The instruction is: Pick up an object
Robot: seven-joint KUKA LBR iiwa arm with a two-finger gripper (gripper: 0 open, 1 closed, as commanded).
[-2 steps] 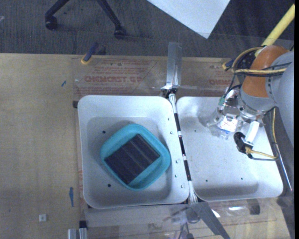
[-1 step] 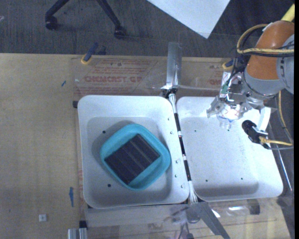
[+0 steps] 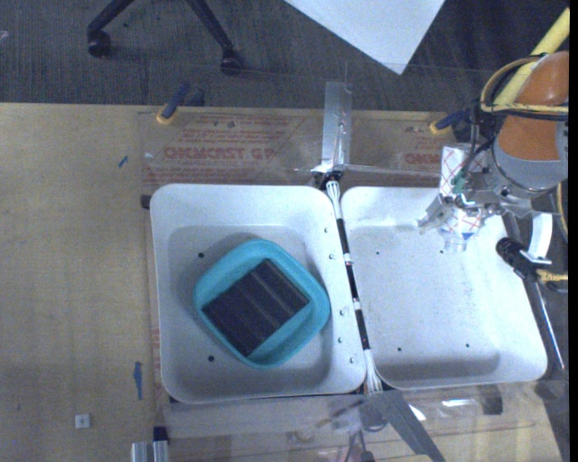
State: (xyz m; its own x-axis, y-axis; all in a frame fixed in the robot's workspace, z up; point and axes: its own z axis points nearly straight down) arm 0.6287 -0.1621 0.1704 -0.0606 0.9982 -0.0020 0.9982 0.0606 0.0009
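Note:
A teal square dish (image 3: 262, 301) with a dark ribbed inside lies tilted in the left bin (image 3: 176, 217), near its middle. My gripper (image 3: 456, 224) hangs over the far right part of the right bin (image 3: 424, 352), well away from the dish. The grey arm with its orange band (image 3: 537, 86) comes in from the upper right. A small pale shape sits at the gripper's tip, too blurred to name.
A metal bracket (image 3: 335, 135) stands at the far end of the seam between the bins. An orange-handled clamp (image 3: 172, 106) lies on the bench's far edge. A chair base (image 3: 163, 27) and a white sheet (image 3: 370, 23) are on the floor beyond.

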